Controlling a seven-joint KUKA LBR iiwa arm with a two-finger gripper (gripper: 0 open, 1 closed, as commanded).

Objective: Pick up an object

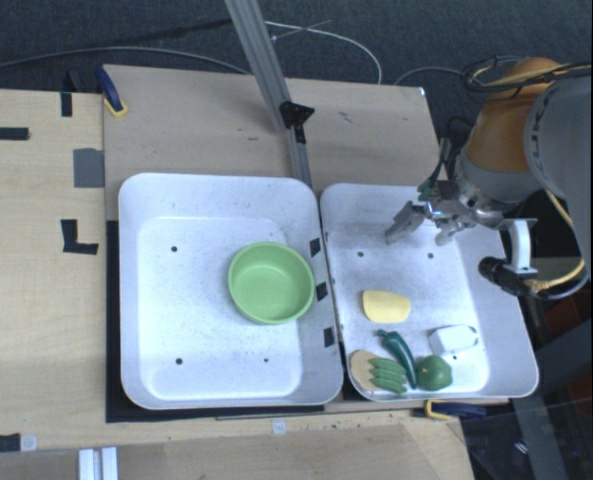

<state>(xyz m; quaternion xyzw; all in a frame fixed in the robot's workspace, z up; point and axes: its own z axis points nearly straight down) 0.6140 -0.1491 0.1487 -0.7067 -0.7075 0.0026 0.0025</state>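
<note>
— Two white bins sit side by side on the table [206, 128]. Where does the end effector [424, 224] hover?

— Over the upper part of the right bin [496, 368], right of centre in the frame. Its fingers [401, 225] are spread apart with nothing between them, tilted down toward the bare bin floor.

— So nothing is picked yet. What could it take?

— A yellow piece [386, 306] lies nearest, below the end effector in the middle of that bin. Lower right, clustered in the bin's corner: a small white object [454, 339], a dark green pepper-like item [398, 349], a round green one [434, 373] and a ridged green piece on a tan disc [378, 373].

— And the left bin [146, 218]?

— It holds a green bowl [270, 283], well apart from the arm. I judge the yellow piece easiest, since it lies alone with room for the spread fingers.
</note>
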